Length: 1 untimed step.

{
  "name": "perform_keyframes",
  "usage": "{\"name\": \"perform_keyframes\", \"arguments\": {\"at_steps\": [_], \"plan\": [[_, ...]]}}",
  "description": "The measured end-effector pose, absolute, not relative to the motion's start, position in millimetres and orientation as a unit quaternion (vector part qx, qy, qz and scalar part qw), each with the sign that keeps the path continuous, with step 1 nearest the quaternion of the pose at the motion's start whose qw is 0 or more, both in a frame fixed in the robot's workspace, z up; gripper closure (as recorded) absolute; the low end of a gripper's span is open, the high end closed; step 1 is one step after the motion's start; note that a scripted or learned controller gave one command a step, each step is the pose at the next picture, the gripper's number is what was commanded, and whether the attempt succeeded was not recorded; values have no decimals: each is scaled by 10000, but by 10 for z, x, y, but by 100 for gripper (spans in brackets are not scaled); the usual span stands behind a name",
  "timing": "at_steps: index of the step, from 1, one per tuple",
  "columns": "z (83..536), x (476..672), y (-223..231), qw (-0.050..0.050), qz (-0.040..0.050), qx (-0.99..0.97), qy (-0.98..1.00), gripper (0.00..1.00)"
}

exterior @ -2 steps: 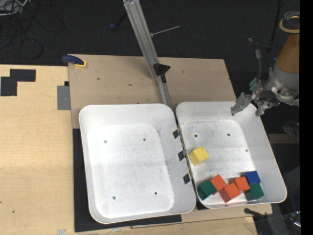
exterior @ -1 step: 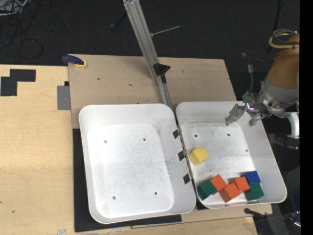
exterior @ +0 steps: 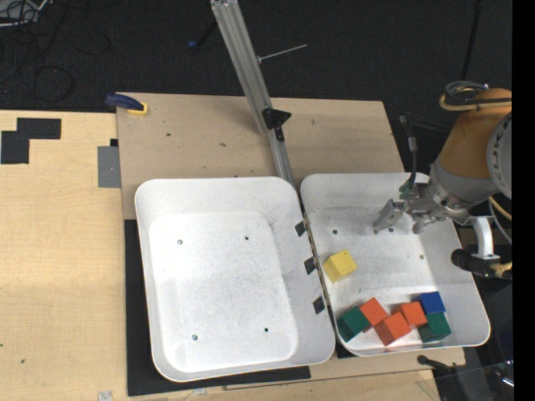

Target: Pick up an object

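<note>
The end effector [exterior: 399, 218] is seen over the upper part of the right bin [exterior: 368, 192], reached in from the right by the grey arm [exterior: 472, 170] with its orange band; how far it is open cannot be told from this angle, and nothing is seen between its fingers. Below and to the left of it, a yellow block [exterior: 340, 266] lies alone on the bin floor, near the divide between the two bins. Further down, in the bin's near corner, a cluster of blocks is gathered: a green block [exterior: 353, 322], three orange blocks [exterior: 392, 320] touching one another, a blue block [exterior: 431, 302] and a second green block [exterior: 435, 330] just below it. The left bin [exterior: 159, 203] stands beside on the tabletop [exterior: 192, 140], and a slanted aluminium rail [exterior: 247, 69] is mounted behind the bins.
</note>
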State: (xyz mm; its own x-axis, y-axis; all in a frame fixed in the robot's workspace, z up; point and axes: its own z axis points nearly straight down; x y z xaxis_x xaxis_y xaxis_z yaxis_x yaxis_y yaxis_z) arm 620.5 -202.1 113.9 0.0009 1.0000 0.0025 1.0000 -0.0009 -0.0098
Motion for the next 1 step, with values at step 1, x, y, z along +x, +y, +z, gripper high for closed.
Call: {"name": "perform_keyframes", "arguments": {"at_steps": [1], "plan": [[1283, 6223, -2036, 12, 7, -7086, -7057, 100]]}}
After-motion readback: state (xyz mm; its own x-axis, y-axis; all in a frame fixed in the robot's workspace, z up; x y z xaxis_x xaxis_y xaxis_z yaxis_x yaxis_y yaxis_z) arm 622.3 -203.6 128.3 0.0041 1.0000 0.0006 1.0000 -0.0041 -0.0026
